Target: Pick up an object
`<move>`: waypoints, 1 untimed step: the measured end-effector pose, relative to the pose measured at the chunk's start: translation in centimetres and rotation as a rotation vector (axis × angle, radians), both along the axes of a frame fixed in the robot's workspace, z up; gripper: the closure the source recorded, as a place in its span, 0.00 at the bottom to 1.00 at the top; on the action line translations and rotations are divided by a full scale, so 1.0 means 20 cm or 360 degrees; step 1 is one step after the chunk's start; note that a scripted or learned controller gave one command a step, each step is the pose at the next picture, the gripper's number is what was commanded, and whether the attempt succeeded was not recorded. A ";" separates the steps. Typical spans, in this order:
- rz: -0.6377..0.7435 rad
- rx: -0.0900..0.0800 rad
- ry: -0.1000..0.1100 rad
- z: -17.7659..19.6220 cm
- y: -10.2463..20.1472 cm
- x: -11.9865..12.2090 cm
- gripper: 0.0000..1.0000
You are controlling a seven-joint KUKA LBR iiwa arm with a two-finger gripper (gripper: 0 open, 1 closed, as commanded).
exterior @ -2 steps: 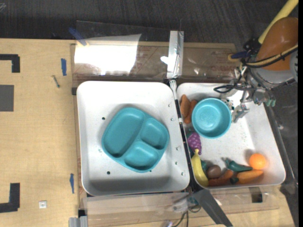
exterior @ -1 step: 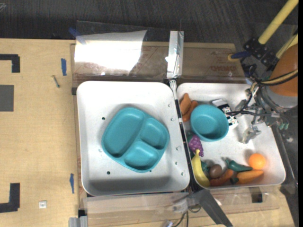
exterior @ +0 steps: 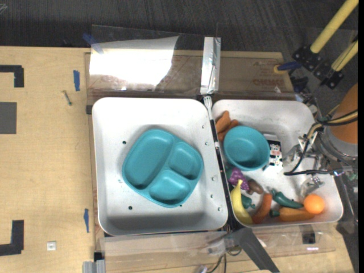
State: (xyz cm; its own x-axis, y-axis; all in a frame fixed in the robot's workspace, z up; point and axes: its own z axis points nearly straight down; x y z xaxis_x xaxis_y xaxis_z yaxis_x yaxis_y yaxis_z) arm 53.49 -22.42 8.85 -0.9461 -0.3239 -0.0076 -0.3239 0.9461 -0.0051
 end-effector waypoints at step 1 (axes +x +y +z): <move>0.0293 -0.0007 -0.0005 0.00 0.08 0.37 0.00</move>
